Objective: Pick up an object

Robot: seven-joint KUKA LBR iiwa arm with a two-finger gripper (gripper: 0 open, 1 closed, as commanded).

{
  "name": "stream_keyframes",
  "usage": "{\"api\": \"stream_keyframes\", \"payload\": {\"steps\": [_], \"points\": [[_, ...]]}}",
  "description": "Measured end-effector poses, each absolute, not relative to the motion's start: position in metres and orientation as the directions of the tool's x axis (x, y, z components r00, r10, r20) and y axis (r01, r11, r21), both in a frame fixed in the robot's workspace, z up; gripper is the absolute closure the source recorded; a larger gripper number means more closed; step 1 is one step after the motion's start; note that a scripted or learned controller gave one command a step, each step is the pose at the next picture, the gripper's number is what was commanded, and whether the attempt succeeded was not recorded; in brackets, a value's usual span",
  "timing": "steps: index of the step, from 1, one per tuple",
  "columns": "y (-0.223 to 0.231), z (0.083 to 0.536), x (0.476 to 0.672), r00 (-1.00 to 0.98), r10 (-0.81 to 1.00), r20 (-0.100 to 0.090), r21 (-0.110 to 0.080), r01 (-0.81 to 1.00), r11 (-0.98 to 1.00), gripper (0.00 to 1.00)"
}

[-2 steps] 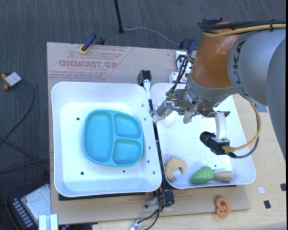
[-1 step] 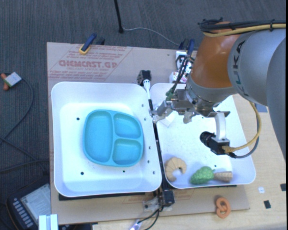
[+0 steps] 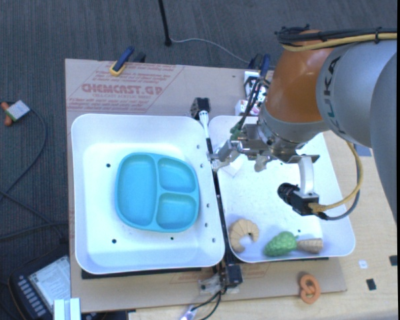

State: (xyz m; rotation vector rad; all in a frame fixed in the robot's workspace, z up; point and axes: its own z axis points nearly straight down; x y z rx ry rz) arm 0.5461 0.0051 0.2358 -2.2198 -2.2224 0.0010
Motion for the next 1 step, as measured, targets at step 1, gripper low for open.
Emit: {"api": "stream_keyframes", "payload": {"steps": [1], "points": [[-0.0113,0.3596,0.5375,0.000,1.000,-0.002,0.003,1.000,0.000,0.00]]}}
